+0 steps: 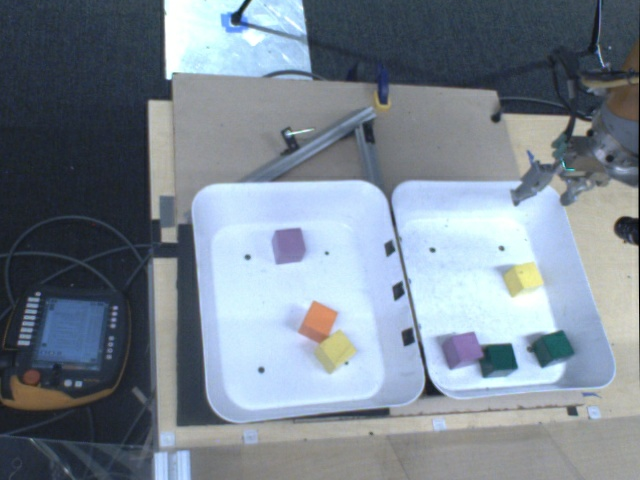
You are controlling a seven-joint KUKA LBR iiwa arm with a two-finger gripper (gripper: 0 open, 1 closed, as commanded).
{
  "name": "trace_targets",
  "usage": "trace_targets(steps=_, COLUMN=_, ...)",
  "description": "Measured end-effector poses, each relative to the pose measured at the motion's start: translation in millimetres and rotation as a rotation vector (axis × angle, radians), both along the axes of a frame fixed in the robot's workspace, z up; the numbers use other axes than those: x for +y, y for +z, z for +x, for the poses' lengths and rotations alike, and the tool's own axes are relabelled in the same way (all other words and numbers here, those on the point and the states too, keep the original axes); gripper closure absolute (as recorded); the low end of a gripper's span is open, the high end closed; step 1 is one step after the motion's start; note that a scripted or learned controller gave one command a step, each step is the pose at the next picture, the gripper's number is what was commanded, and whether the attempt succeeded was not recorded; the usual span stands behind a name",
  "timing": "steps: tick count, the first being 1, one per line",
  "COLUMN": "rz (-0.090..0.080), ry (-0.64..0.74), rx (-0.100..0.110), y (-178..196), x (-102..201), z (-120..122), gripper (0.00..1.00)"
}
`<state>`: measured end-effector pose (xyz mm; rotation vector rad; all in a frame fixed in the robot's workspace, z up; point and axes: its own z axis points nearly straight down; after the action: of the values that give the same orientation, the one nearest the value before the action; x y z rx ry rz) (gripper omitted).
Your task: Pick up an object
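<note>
Yellow cube (523, 278) in rt bin (590, 298), purple cube (462, 348) nearby, jaws (548, 182) spread (nothing held)

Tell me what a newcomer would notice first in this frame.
Bright blocks in two white bins: a purple block, orange block and yellow block in the left bin; the right bin has a yellow, a purple and two green ones. The gripper hangs open over the right bin's far rim, holding nothing.
</note>
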<state>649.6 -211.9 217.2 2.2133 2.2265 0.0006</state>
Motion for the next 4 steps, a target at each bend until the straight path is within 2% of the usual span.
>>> trace_targets(steps=1, rz=-0.001, ry=0.000, rx=0.000, y=0.1, x=-0.3, z=-0.1, gripper=0.00)
trace_targets(steps=4, rz=0.001, ry=0.000, rx=0.003, y=-128.4, x=6.2, z=-3.4, gripper=0.00)
